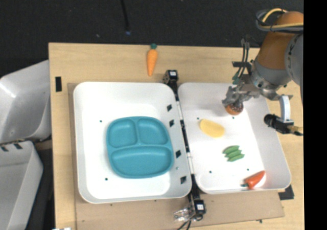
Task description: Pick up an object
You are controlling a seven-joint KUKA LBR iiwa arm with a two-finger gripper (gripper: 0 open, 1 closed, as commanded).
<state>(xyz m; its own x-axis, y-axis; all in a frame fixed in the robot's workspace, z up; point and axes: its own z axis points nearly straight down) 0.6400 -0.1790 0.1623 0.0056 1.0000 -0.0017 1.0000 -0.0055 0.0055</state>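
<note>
I'm seeing a small reddish-orange object (234,109) lying in the right bin (271,173), up near its back edge. My gripper (235,100) is hanging right over it, jaws down at it; I can't tell if they're clenched or released. Nearer the middle of that bin a yellow lemon-like piece (211,128) is lying, then a green pea pod (233,153), and a red pepper (254,179) is sitting at the front rim. The left bin (87,183) is carrying a blue divided plate (139,146). An orange carrot (152,60) is lying on the bare bench (102,60) behind the bins.
</note>
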